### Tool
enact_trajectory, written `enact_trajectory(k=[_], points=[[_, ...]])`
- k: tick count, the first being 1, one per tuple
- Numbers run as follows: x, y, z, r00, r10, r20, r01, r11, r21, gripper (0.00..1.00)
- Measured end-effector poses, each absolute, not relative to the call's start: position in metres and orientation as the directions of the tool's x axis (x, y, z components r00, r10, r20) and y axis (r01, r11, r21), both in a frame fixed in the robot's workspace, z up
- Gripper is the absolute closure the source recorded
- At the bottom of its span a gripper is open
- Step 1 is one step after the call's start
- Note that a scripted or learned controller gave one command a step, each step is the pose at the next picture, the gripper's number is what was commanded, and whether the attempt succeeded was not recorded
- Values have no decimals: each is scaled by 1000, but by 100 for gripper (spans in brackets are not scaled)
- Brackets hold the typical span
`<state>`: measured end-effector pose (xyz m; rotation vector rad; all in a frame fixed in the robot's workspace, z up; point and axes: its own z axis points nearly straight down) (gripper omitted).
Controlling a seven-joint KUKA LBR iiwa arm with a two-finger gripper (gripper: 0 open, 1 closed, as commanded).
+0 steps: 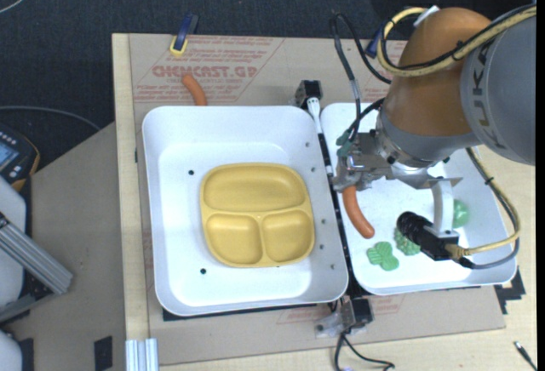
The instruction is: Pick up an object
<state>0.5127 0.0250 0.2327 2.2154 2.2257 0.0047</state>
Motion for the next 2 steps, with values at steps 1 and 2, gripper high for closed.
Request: enact_trajectory(k=[1, 2], points=[[500, 21, 215, 1, 1000, 1, 1000, -1, -5, 100], [502, 32, 222, -1, 1000, 0, 1000, 1, 1, 100]])
